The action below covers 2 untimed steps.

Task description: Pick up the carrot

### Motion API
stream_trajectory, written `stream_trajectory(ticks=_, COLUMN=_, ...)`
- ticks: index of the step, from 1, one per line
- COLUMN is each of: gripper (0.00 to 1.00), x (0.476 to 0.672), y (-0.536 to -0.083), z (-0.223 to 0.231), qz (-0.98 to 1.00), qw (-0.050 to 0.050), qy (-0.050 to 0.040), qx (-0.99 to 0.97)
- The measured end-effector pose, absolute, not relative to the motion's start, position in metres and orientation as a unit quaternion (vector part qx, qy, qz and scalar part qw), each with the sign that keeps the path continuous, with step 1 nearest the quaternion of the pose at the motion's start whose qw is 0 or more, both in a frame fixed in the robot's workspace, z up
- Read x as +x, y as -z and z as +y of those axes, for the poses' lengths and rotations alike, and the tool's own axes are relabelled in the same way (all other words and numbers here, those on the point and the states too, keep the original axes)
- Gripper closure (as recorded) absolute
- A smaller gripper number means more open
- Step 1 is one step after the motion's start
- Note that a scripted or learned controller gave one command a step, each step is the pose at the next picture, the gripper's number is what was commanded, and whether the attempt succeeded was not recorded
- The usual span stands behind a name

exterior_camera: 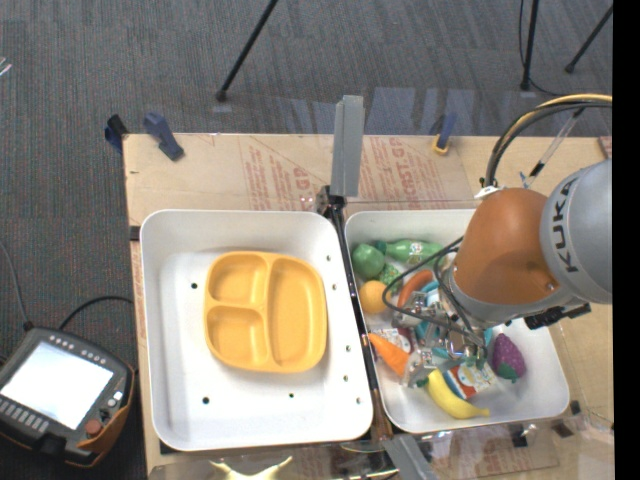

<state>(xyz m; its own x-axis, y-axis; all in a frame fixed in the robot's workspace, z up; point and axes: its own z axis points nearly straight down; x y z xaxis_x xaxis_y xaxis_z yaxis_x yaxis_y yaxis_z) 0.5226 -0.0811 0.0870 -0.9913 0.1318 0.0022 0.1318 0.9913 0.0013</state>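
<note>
Bench [230, 173], carpet behind. Left bin [165, 268]: yellow divided plate [266, 311]. Right bin [545, 378]: carrot [388, 352] near left wall, banana [452, 396], purple fruit [508, 357]. Gripper [447, 336] low over toys, just right of carrot; finger state unclear.

Yellow tray [266, 311] in white L bin [160, 268]. R bin [545, 388], also white: orange carrot [388, 351] at 9 o'clock, yellow banana [452, 396] 6, purple eggplant [507, 357] 3, green veg [368, 259] 11.

One fixed overhead camera looks slantwise down on both bins [160, 268].
</note>
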Motion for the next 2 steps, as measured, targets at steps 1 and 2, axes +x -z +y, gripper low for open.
stream_trajectory(ticks=1, gripper=1.0, x=0.525, y=-0.099, z=-0.081, qz=-0.998, qw=-0.002, qy=-0.0001, qx=-0.063)
stream_trajectory(ticks=2, gripper=1.0, x=0.493, y=-0.188, z=-0.034, qz=-0.974, qw=-0.001, qy=0.0002, qx=-0.225)
